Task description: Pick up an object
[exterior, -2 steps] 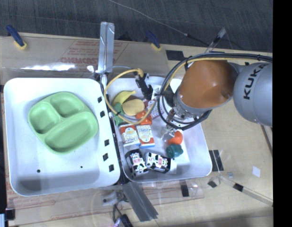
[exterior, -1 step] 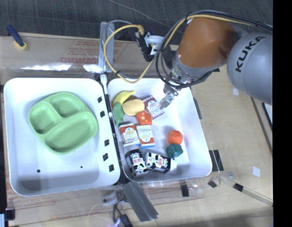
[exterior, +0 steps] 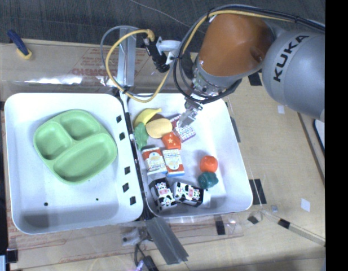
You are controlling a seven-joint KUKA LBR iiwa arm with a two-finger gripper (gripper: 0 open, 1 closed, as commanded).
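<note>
My gripper (exterior: 189,116) hangs over the back middle of the right bin (exterior: 234,151), under the orange wrist band. Just below its tip lies a small pink-and-white checked packet (exterior: 185,131). To the left of the tip sit a yellow banana (exterior: 146,116) and a pale yellow rounded piece (exterior: 158,127), with a green piece (exterior: 141,135) beside them. A small red carton (exterior: 171,141) lies in front of the packet. I see nothing lifted off the bin floor.
Further forward in the right bin are two orange cartons (exterior: 163,161), an orange ball (exterior: 208,163), a teal lump (exterior: 207,179) and two cow-patterned boxes (exterior: 176,193). The left bin (exterior: 27,208) holds a green divided plate (exterior: 76,144). Yellow cable loops (exterior: 114,55) lie behind the bins.
</note>
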